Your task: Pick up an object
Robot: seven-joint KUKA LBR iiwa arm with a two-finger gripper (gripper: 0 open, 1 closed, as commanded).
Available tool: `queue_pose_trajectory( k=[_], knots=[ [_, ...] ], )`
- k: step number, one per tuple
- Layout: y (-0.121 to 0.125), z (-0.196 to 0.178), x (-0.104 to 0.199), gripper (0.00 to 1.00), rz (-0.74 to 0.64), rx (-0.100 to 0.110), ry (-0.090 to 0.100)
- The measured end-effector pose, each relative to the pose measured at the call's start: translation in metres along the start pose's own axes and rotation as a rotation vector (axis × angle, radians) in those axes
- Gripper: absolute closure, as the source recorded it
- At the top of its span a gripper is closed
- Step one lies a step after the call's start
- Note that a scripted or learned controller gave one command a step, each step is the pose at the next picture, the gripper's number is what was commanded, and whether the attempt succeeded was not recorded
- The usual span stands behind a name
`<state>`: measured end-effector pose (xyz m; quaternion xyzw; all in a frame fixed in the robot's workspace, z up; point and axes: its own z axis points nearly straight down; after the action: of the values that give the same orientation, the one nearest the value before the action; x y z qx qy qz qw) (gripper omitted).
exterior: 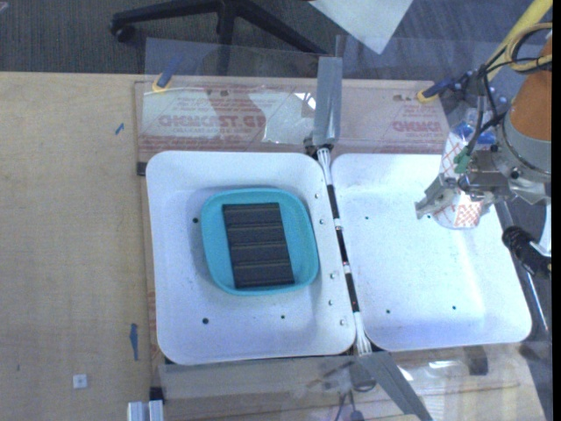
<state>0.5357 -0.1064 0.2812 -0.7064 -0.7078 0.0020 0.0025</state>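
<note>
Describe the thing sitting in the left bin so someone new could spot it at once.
Start at the two white bins side by side and take the left bin. Near its middle lies a turquoise dish with rounded corners, holding a dark ribbed block. It is the one coloured thing in that bin; the red-and-white patterned thing by the tool lies over the right bin.

Left bin [175,323] holds a teal dish [215,253] with a dark ridged block [257,245] on it. Gripper [449,202] over right bin [421,305], far right side, red-and-white object [467,215] beneath it.
</note>
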Motion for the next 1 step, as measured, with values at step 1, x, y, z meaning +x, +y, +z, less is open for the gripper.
queue_pose_trajectory(
  k=[1],
  knots=[
    [0.0515, 0.0354, -0.0555, 0.00, -0.114, -0.006, -0.002]
  ],
)
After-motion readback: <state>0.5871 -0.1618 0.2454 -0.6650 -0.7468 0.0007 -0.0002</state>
